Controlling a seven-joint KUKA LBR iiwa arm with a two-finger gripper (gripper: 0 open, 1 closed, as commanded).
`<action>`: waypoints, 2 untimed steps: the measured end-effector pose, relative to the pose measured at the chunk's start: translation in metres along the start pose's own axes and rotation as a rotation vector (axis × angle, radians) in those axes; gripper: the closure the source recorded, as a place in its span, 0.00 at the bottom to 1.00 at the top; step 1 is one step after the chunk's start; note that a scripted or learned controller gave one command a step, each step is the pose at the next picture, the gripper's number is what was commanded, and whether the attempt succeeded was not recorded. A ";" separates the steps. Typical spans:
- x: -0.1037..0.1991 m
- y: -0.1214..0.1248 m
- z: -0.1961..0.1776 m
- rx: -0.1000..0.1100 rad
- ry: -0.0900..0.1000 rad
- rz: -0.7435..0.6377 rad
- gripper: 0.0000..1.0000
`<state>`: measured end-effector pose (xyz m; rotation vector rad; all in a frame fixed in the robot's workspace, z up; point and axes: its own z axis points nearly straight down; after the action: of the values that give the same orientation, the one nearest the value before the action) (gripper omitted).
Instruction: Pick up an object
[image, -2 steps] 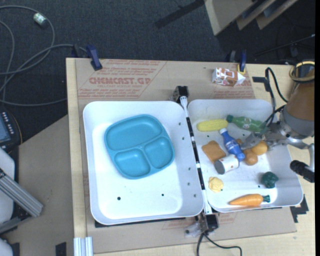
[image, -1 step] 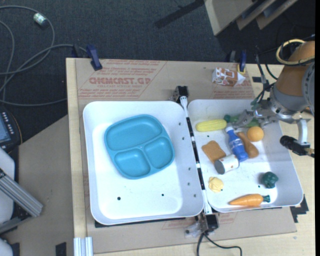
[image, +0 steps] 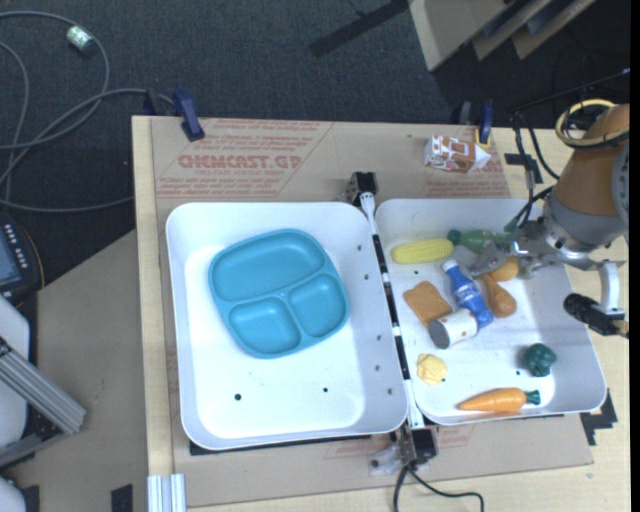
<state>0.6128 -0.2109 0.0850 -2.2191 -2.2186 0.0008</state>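
Your bench holds two white bins side by side.

Left bin (image: 200, 400): one blue divided plate (image: 278, 292), lying flat, three compartments facing up.

Right bin (image: 575, 385), contents:
- Corn cob (image: 421, 251), yellow, near the top left corner; long axis runs roughly left to right.
- Blue bottle (image: 468, 294) with a white end, lying on its side; long axis slants from upper left to lower right.
- White cup (image: 453, 329), on its side, just below the bottle and touching it; open dark end points lower left.
- Brown bread-like piece (image: 427, 301), just left of the bottle.
- Orange-brown piece (image: 498, 297), just right of the bottle.
- Small yellow item (image: 432, 369), near the bin's left wall.
- Carrot (image: 494, 401), along the bottom edge; long axis left to right, green top pointing right.
- Dark green item (image: 540, 359), above the carrot's green end.
- Green item (image: 470, 239), right of the corn.

Gripper (image: 503, 258): low over the upper part of the right bin, by the green item and the bottle's upper end. You cannot tell from this view how its tips stand or whether anything is clamped.
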 end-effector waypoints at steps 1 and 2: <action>-0.001 0.002 -0.012 -0.006 -0.004 -0.001 1.00; 0.041 0.001 -0.058 -0.009 -0.003 -0.005 1.00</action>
<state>0.6138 -0.1698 0.1434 -2.2196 -2.2299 -0.0068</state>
